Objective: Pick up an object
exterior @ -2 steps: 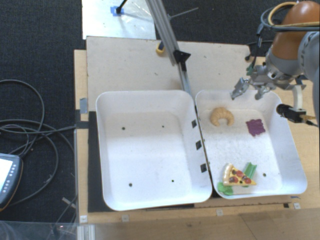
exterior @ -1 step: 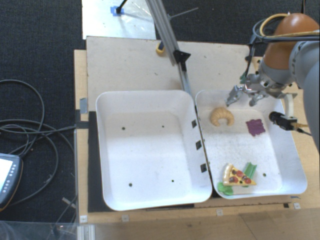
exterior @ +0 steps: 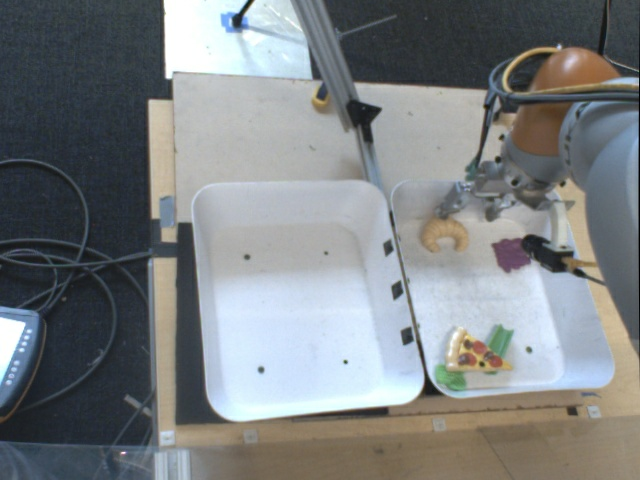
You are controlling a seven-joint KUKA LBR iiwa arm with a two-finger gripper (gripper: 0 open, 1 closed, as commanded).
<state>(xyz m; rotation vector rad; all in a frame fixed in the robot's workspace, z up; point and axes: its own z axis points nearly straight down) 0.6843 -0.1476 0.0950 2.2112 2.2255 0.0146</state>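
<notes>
In the right bin [exterior: 575,328], a tan croissant [exterior: 444,234] lies near the far left corner. A purple piece [exterior: 511,254] rests to its right. A toy pizza slice [exterior: 477,352] lies near the front wall, beside a green piece [exterior: 499,339]. My gripper [exterior: 472,206] hangs over the bin's far edge, just above and to the right of the croissant. Its fingers are spread open with nothing between them.
The left bin [exterior: 215,268] stands beside the right one, their walls touching along a seam with black clips [exterior: 397,289]. A grey metal pole [exterior: 330,48] slants down to the bins' far edge. Cables and a tablet [exterior: 15,353] lie on the floor at left.
</notes>
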